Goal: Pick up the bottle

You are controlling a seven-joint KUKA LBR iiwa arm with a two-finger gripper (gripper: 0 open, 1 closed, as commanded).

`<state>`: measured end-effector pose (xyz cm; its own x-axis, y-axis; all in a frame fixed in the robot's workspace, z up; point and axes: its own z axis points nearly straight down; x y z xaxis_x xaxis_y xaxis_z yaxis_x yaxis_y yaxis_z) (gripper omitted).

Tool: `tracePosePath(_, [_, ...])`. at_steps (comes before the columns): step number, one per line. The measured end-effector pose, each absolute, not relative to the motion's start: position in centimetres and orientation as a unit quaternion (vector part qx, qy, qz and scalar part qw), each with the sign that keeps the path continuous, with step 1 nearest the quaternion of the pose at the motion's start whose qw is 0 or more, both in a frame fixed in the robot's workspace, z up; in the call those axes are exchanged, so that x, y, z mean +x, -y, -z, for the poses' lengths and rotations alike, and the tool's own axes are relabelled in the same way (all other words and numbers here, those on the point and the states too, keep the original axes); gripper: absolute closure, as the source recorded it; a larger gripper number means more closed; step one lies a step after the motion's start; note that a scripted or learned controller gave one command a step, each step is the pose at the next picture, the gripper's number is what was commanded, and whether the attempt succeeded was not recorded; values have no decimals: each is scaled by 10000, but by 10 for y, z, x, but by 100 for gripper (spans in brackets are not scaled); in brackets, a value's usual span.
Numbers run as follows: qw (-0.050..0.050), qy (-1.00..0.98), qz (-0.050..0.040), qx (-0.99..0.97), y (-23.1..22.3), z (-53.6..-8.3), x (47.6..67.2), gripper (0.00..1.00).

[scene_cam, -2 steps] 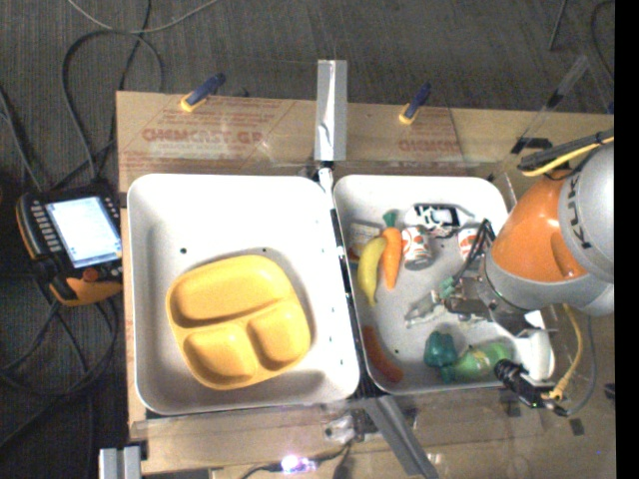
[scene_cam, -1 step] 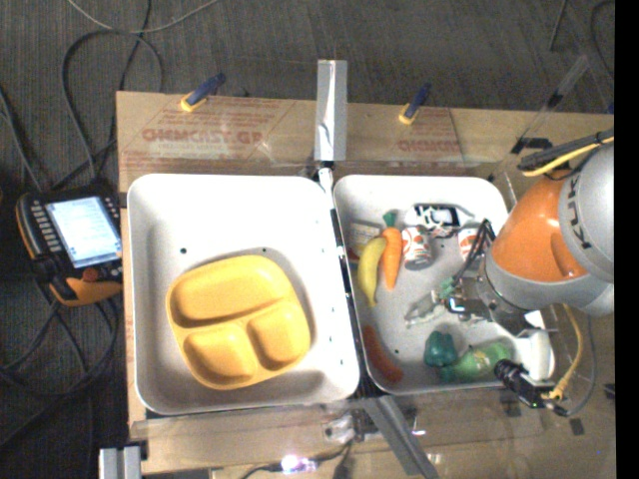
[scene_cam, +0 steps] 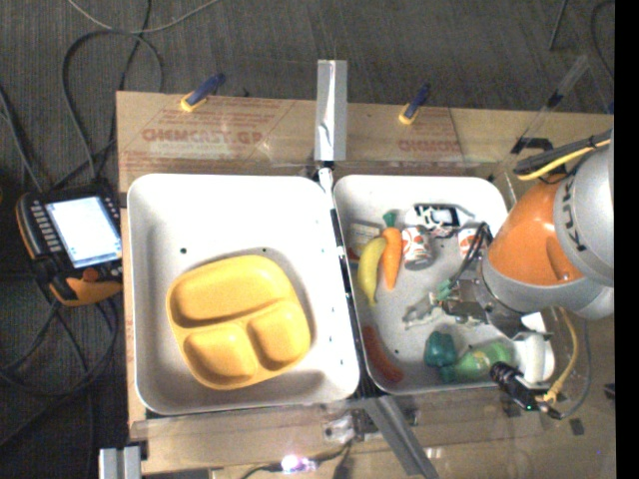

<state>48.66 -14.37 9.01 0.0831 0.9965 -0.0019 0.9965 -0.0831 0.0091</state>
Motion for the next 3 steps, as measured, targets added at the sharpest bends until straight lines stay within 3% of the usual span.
tracePosePath(1, [-29, -6317, 20, 7752, 103, -101, 482, 0])
tracePosePath(2, [26, -6971, -16, 7169, 146, -90, 516, 0])
tracePosePath(3, [76, -6650, -41, 7468, 162, -90, 489, 0])
